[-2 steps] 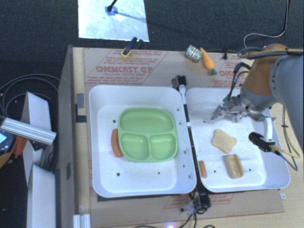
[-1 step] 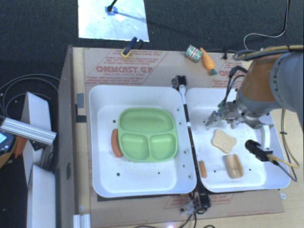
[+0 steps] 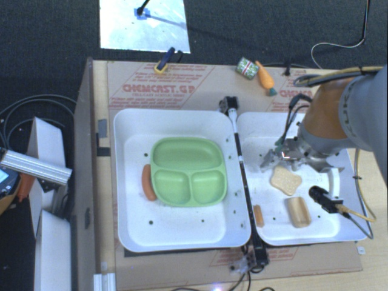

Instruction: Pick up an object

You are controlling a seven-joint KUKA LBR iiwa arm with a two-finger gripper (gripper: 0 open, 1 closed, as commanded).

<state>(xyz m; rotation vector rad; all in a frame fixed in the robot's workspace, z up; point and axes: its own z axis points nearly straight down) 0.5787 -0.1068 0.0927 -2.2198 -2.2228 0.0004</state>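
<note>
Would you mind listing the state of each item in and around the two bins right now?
Green plate: flat in left bin, nothing on it.
Sausage: lying beside the plate's left edge.
Toast: flat in right bin, below the gripper.
Bread roll: lying in right bin.
Carrot: lying outside the bins, on the cardboard.

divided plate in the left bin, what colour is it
Light green. The divided plate shows plainly in the camera view, beside an orange sausage-like piece.
</note>
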